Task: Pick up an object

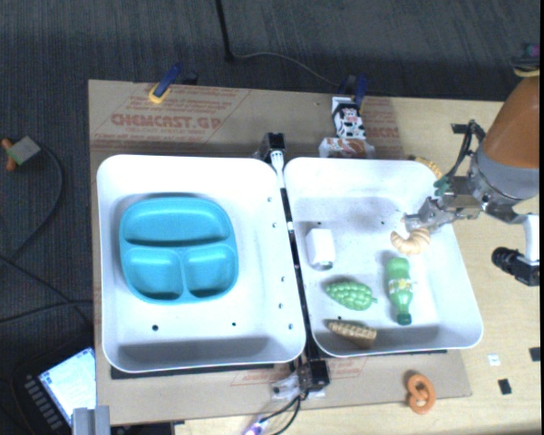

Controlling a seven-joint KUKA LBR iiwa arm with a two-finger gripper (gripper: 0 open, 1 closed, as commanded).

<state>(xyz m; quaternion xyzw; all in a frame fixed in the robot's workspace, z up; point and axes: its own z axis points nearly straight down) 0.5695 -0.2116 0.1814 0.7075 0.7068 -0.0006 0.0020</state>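
Note:
My gripper (421, 227) reaches in from the right over the right bin's (453, 333) upper right part. A tan pretzel-shaped toy (410, 240) sits right at its tips, and the fingers look shut on it. Lower in the same bin lie a green bottle (399, 288), a bumpy green toy (349, 294), a small white block (320, 246) and a brown bar (351, 333).
The left bin (109, 333) holds a blue divided tray (177, 247). An orange pretzel toy (420, 391) lies on the bench in front of the right bin. Clamps and a small figure (347, 120) stand at the bench's far edge.

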